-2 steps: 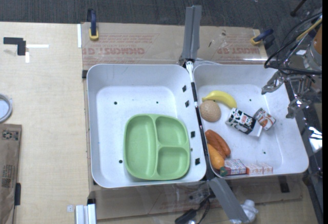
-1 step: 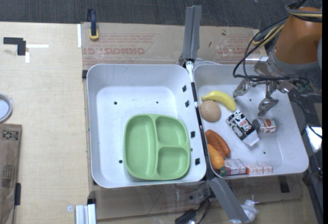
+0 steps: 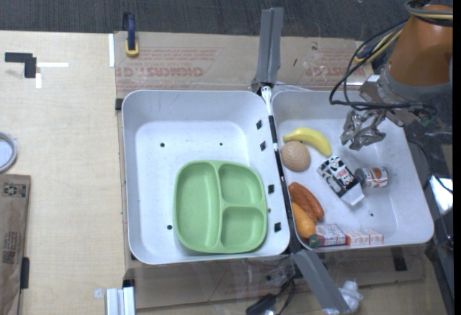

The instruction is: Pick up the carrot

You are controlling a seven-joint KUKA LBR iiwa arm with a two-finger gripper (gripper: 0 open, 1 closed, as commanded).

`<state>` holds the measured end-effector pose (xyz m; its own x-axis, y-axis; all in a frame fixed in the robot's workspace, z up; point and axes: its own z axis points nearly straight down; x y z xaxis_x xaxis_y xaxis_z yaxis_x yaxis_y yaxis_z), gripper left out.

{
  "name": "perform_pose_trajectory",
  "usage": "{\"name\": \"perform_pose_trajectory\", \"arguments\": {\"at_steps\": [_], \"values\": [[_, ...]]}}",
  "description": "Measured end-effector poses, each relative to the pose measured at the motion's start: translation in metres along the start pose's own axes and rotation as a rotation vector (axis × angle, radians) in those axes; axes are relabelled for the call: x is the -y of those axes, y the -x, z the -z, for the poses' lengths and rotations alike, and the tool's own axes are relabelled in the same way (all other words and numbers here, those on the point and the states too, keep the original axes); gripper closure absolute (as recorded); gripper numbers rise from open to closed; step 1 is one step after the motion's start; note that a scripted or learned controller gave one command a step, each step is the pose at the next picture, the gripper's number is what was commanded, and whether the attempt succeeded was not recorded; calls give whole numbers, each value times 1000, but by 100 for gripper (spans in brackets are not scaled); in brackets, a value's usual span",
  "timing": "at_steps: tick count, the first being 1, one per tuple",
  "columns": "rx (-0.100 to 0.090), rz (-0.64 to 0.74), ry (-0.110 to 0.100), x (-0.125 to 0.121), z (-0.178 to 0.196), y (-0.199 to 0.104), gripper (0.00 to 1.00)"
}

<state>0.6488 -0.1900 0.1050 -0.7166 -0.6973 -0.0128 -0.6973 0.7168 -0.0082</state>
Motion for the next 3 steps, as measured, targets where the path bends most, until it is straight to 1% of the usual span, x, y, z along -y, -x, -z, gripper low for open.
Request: {"name": "perform_pose_trajectory", "arguments": {"at_steps": [1, 2, 3], "values": [[6, -3, -5, 1, 11, 2, 100], [-5, 181, 4, -17, 56, 34, 100], [-4, 431, 7, -40, 131, 57, 100]]}}
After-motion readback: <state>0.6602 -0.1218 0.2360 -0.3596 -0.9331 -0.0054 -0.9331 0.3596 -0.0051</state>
